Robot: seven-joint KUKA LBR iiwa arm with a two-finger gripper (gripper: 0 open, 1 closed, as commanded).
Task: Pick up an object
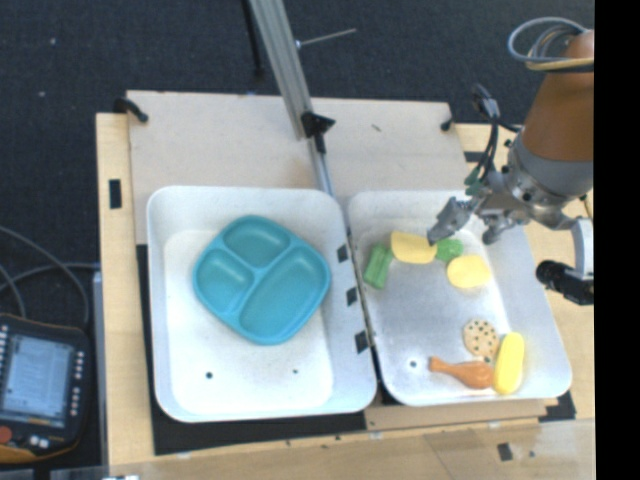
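Orange band (560,93) and grey wrist stand highest on the right, and the arm's top is cut off by the frame edge, with a cable loop above it. Below the wrist the gripper (467,233) hangs over the far end of the right bin (545,298). Its two dark fingers look spread apart with nothing clamped between them, though the wrist body shades them and their tips are hard to make out.

The left fingertip sits just above a small green piece (449,249), and I cannot tell whether it touches it. That piece lies between a flat yellow piece (413,248) on its left and a yellow lump (468,271) on its right, close against both. A green block (377,266) lies near the bin's left wall, just beside the flat yellow piece.

Toward the near end of the same bin, well apart from the gripper, lie a spotted cookie (480,338), a yellow oblong (509,362) and an orange drumstick (462,371) whose thick end meets the oblong.

The left bin (170,368) holds a blue divided plate (262,278), lying flat and turned at an angle. A metal rail (285,53) slants up from between the bins and leaves the frame at the top. At the lower left a screen (35,378) is cut off by the edge.
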